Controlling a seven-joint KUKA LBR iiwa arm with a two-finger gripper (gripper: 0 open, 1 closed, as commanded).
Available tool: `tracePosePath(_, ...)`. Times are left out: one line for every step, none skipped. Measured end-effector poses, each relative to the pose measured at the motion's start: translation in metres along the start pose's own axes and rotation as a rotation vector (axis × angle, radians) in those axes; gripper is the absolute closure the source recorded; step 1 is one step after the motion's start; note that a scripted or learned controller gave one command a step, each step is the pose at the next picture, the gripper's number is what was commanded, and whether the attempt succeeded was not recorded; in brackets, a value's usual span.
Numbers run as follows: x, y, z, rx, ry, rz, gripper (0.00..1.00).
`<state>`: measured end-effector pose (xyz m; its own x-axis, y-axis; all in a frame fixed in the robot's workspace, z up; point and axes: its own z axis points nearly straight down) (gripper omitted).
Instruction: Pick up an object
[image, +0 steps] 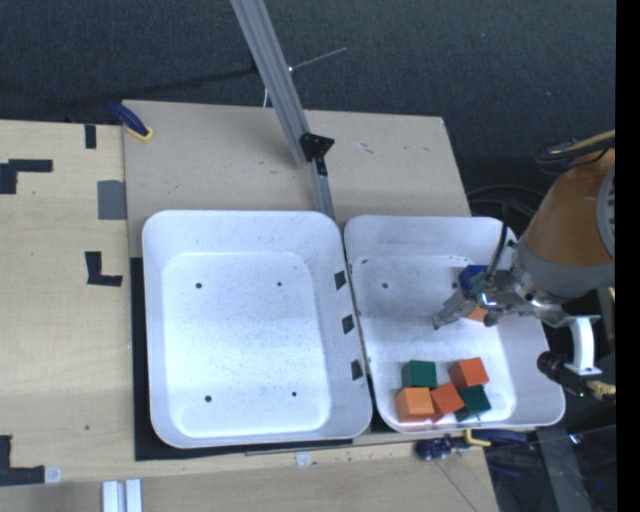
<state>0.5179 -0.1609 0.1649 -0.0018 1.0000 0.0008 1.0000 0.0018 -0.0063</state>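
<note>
My arm (575, 225) enters from the right, its orange band sitting over the right rim of the right bin (400, 245). My fingers (452, 312) are low inside that bin, in its middle right portion, pointing left and slightly down toward the bin floor.

State of the fingers: a grey tip reaches left to a point on the bare white floor. Whether the fingers stand apart or closed I cannot tell at this angle. A small patch of orange (478, 316) shows just behind the tip, against the wrist, with blue parts above it; I cannot tell whether that patch is a block or part of my own hardware, so I record no grasp.

The loose objects lie as a cluster at the front of the right bin, near its front wall and apart from my fingers:
- a green block (420, 373) at the cluster's upper left;
- an orange block (469, 372) to its right;
- a second orange block (414, 403) at the front left;
- a reddish-orange block (446, 399) in the middle, touching its neighbours;
- a dark green block (475, 402) at the front right.

The cluster sits below and slightly left of the wrist, with clear white floor between the nearest block and the finger tip.

The left bin (245, 325) stands beside the right one, rims touching. Both rest on the pale wooden surface (60, 350). A grey metal pole (280, 85) slants down from the top toward the seam between the bins.
</note>
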Motion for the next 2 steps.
tracePosePath(0.010,-0.004,0.058,0.002,0.001,0.000,0.00)
tracePosePath(0.010,-0.003,0.045,-0.002,0.001,-0.001,1.00)
